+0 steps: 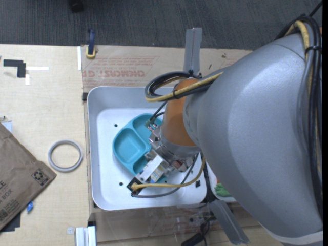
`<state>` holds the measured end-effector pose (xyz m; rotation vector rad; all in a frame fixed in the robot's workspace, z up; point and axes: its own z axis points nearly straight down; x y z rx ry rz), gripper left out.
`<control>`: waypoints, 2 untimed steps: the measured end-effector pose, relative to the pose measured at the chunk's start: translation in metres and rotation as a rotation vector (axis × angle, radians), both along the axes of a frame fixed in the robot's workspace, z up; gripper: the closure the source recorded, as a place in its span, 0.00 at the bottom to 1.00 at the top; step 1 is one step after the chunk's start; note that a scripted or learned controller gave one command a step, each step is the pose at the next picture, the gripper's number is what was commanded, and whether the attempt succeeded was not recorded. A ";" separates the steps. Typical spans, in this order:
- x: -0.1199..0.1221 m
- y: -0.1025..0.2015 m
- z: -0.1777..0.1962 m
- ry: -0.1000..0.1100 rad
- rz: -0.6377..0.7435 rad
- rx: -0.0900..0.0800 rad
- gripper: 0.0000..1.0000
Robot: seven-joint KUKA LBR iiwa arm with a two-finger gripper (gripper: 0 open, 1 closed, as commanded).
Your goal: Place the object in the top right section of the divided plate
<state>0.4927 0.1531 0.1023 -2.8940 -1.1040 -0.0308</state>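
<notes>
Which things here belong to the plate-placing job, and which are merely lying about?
Job in hand:
blue divided plate
white bin holding it
gripper over the plate

Lying about:
tape ring on the bench
brown cardboard box
blue clamp

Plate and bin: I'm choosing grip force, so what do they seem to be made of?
Plate: likely plastic, given its even turquoise colour, smooth moulded sections and soft sheen. Bin: probably plastic too, plain white with rounded corners and a fairly matte look.
</notes>
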 end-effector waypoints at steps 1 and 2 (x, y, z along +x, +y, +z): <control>-0.001 0.001 0.000 -0.003 -0.096 -0.004 1.00; 0.001 -0.004 0.003 -0.006 -0.218 -0.007 1.00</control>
